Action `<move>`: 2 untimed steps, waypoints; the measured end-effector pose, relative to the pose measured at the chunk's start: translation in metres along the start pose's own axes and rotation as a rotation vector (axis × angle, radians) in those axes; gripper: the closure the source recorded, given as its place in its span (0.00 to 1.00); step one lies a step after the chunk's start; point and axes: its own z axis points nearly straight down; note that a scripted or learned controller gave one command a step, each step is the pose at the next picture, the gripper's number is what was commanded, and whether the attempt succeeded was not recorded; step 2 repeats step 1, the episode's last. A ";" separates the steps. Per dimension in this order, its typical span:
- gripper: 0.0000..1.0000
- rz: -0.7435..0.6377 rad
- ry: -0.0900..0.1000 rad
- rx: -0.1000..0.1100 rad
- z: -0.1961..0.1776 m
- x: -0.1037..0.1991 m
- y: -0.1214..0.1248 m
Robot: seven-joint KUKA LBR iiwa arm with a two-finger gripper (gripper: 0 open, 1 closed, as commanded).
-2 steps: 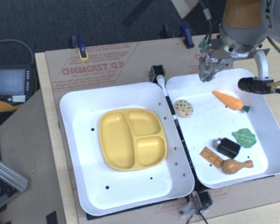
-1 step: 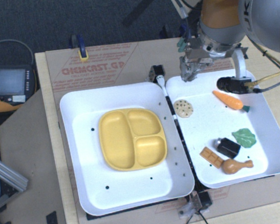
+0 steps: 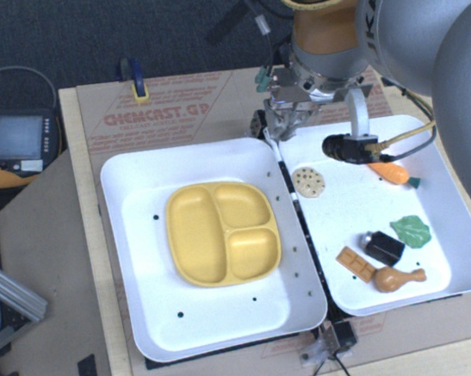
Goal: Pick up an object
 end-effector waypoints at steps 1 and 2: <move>1.00 0.003 -0.002 0.000 0.005 0.045 0.008; 1.00 0.003 -0.002 0.000 0.005 0.045 0.008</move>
